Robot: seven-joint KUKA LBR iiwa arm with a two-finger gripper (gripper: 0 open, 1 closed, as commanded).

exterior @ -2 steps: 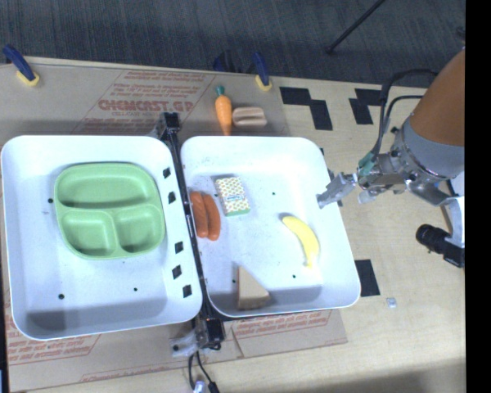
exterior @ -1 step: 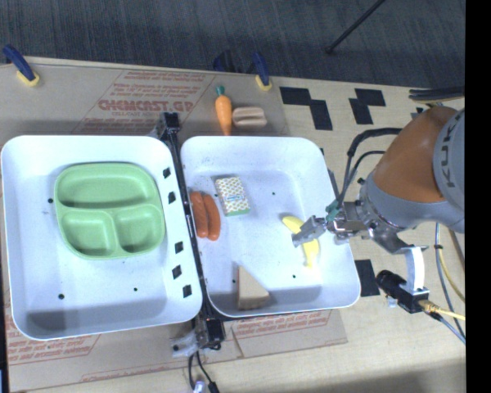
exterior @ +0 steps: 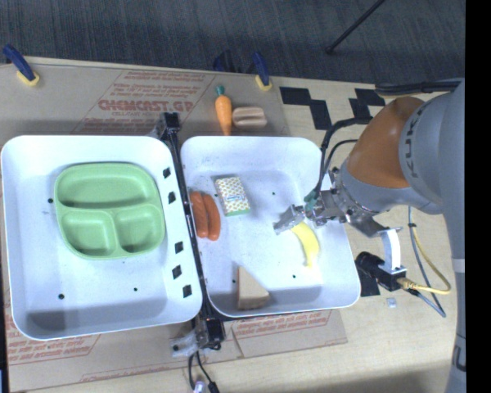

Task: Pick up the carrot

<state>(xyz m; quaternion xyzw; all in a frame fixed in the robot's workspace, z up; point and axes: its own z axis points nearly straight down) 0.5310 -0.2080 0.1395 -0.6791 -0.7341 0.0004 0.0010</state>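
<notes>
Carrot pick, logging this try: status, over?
Gripper low in right bin, beside banana. Carrot outside bins, on bench behind right bin, next to hot dog bun. Carrot untouched.

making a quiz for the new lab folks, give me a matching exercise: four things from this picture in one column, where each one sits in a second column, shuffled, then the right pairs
Things:
1. carrot
2. banana
3. green divided plate
4. hot dog

Places:
A. in the left bin
B. on the bench beyond the bins, outside both
C. in the right bin, against its left wall
D. in the right bin, just below the gripper

Pairs: 1-B, 2-D, 3-A, 4-C
</notes>
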